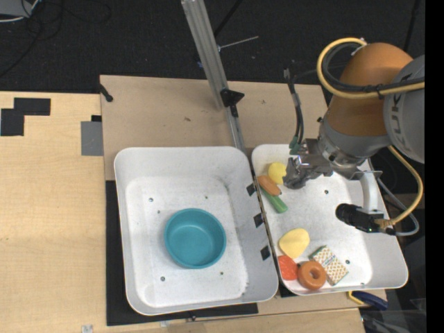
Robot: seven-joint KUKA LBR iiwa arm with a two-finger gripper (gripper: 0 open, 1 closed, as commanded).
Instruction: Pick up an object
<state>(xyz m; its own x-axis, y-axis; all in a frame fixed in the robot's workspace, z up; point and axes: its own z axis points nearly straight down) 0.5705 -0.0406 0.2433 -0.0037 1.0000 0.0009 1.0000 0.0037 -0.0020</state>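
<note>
lemon | far left of right bin | gripper just beside it, opening unclear | nothing lifted yet; grasp remains

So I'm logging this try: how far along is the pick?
Nothing looks picked yet: the carrot, yellow ball, lemon, donut and the other bits all lie in the right bin. In hand: the gripper is low at that bin's far left, beside the ball; its grasp is unclear. Left: grasp something and lift it.

Pale wooden bench against dark floor, cables trailing.
</note>
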